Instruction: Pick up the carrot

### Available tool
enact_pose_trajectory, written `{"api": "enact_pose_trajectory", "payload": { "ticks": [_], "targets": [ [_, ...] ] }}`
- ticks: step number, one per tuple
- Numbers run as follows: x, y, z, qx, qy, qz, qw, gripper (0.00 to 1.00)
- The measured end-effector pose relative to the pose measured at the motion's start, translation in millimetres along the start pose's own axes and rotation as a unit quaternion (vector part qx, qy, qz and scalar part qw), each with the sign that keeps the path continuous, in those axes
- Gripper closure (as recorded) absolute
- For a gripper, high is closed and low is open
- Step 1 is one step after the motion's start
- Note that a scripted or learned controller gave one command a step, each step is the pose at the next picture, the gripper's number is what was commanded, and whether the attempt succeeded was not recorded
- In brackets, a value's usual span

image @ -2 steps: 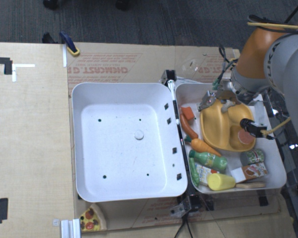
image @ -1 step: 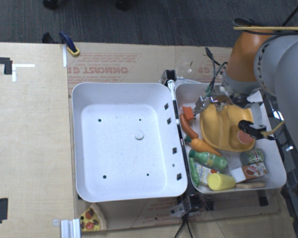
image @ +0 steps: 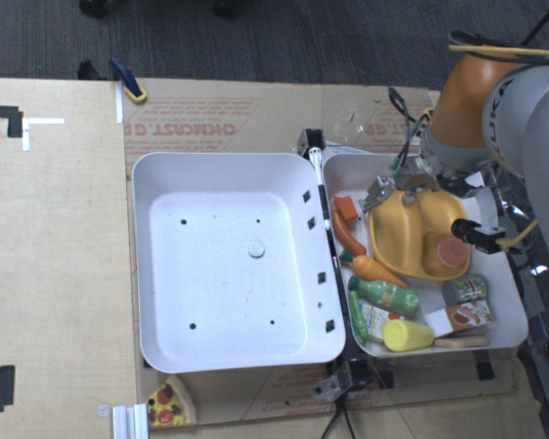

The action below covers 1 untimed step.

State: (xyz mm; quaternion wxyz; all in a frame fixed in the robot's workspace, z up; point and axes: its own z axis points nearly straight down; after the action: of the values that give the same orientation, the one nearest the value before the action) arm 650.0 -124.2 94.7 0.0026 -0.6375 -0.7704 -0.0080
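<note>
Carrot [image: 377, 270] lying in the right bin [image: 508, 291], touching the lower-left rim of the yellow bowl [image: 412, 236], long axis slanting from upper left to lower right. Below and left of the pincer [image: 391, 187], which hangs at the bowl's upper-left edge; cannot tell its state. Left of the bowl, a bare white bin [image: 229, 254] on the cardboard-covered surface [image: 64, 273]; dark carpet [image: 256, 26] beyond.
</note>
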Motion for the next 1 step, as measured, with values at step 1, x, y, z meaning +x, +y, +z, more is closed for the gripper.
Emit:
{"api": "enact_pose_trajectory", "payload": {
  "ticks": [1],
  "targets": [
    [14.0, 2.5, -5.5, 0.002, 0.013, -0.003, 0.9999, 1.0]
  ]
}}
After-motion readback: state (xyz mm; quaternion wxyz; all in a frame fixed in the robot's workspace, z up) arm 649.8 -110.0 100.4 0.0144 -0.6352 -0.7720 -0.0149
